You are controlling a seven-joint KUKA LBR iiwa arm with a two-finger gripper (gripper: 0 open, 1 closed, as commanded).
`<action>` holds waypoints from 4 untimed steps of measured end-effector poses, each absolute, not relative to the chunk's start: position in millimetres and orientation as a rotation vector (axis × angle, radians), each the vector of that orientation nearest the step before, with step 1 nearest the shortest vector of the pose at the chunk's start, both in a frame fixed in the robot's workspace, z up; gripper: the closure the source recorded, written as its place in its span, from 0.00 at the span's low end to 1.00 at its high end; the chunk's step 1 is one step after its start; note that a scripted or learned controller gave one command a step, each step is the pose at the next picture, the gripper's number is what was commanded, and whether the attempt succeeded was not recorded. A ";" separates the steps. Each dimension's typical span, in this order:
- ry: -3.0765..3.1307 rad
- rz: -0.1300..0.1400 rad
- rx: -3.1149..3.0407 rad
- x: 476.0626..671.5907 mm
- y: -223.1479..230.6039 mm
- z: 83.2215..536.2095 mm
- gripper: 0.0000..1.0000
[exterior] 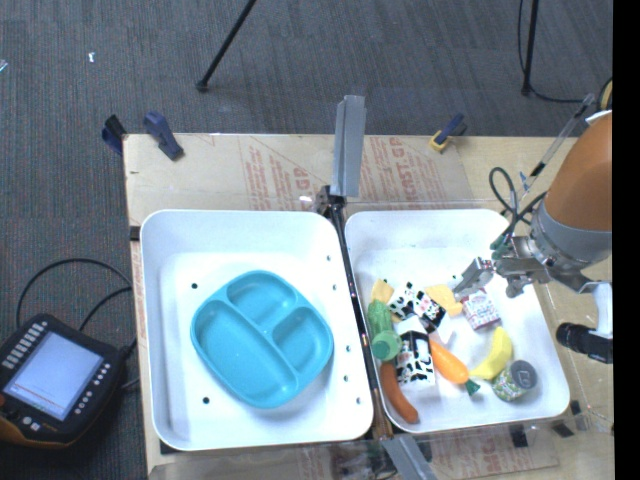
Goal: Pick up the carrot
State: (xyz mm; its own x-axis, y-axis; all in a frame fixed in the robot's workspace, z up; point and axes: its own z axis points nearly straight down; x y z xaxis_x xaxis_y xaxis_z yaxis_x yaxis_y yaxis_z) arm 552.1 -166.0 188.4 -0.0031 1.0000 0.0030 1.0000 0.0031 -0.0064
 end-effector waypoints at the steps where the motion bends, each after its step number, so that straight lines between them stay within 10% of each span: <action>1: -1.816 0.008 -2.552 494.0 -146.5 102.0 0.00; 2: -2.177 -0.008 -2.271 478.8 -166.8 90.1 0.00; 3: -2.167 -0.003 -2.270 476.6 -166.7 96.7 1.00; 4: -1.747 0.007 -2.603 500.8 -105.4 85.5 1.00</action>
